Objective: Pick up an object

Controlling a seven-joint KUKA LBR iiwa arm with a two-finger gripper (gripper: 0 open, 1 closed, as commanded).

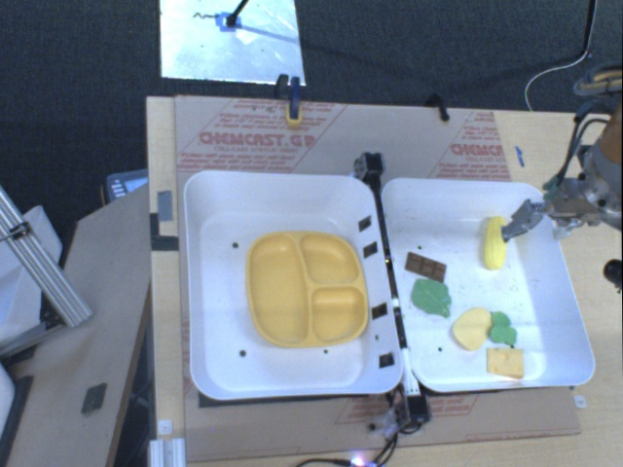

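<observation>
The right bin (574, 343) holds several small items. A yellow banana-shaped piece (494, 243) lies near its far right, and a brown chocolate bar (424, 267) and a green leafy piece (431, 297) lie near its left wall. Toward the front are a pale yellow round piece (471, 328), a small green piece (502, 330) and a tan square cracker (504, 362). My gripper (518, 224) reaches in from the right, just above and right of the banana piece, close to its upper end. Nothing shows in its grasp.
The left bin (209, 358) holds a yellow divided plate (307, 288). A black-clipped divider (382, 270) runs between the bins. The arm's wrist (589, 197) hangs over the right bin's far right rim. A shiny metal sheet (231, 27) lies beyond the bench.
</observation>
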